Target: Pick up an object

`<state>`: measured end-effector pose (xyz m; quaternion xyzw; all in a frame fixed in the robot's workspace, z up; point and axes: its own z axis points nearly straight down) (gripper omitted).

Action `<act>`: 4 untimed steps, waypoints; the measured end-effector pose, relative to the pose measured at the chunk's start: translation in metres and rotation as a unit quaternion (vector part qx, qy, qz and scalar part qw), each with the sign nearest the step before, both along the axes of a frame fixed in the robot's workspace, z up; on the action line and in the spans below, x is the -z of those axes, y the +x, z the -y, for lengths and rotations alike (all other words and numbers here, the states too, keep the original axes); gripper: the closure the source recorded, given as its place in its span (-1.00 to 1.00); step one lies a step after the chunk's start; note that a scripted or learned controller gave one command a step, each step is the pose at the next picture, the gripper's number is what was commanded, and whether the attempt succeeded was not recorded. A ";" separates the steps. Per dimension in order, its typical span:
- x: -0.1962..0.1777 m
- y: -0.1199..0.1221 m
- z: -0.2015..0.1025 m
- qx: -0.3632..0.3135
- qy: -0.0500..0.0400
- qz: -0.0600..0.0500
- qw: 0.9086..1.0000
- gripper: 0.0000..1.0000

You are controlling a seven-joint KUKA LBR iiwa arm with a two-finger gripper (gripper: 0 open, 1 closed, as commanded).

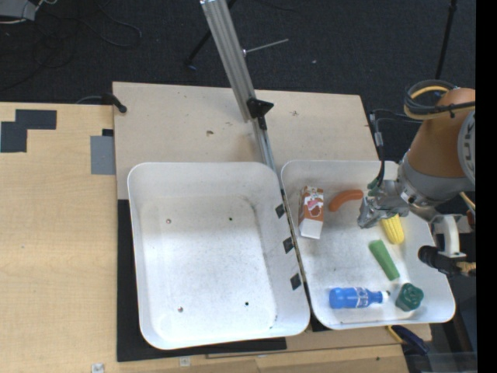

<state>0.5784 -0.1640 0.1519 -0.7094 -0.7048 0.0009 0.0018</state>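
The right bin (342, 177) holds several objects. A small red and white carton (311, 212) lies near its left wall. An orange curved piece (345, 199) rests beside it. A yellow corn cob (393, 228) sits at the right, with a green stick (384, 259) below it. A blue bottle (353, 297) and a dark green lump (409, 296) lie near the front. My gripper (373, 210) hangs low over the bin, just left of the corn cob and right of the orange piece. Nothing shows between its tips.
The left bin (155, 185) stands beside the right one, with black clips (288, 244) along the shared wall. A slanted metal rail (233, 61) rises behind the bins. The arm's body (439, 158) covers the right bin's far right corner.
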 end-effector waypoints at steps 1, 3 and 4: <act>-0.061 0.001 0.008 0.000 -0.001 0.004 1.000 1.00; -0.094 0.022 -0.038 -0.005 0.000 0.002 1.000 1.00; -0.101 0.032 -0.090 -0.006 0.000 0.001 1.000 1.00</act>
